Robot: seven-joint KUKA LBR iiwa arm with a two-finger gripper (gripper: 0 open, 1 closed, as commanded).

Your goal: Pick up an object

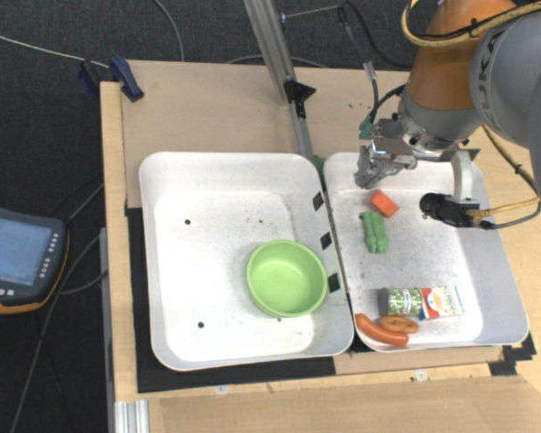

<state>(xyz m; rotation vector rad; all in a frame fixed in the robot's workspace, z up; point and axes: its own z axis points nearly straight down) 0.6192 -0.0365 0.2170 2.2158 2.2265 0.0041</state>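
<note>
My gripper (371, 175) hangs over the far left part of the right bin (487, 269), its tips pointing down. Just below and to its right lies a small orange block (384, 205), apart from the tips. A green ridged block (375, 232) lies a little nearer in the same bin. At the near edge of that bin sit a small carton with green and orange print (421, 302) and a red-orange sausage shape (382, 330). A green bowl (287, 278) rests in the left bin (207, 197). Nothing shows between the gripper's tips.
A metal pole (275, 52) slants up from the seam between the bins. A black cable fitting (446, 208) on the arm hangs over the right bin. A handheld pendant (18, 258) lies off the bench at the left.
</note>
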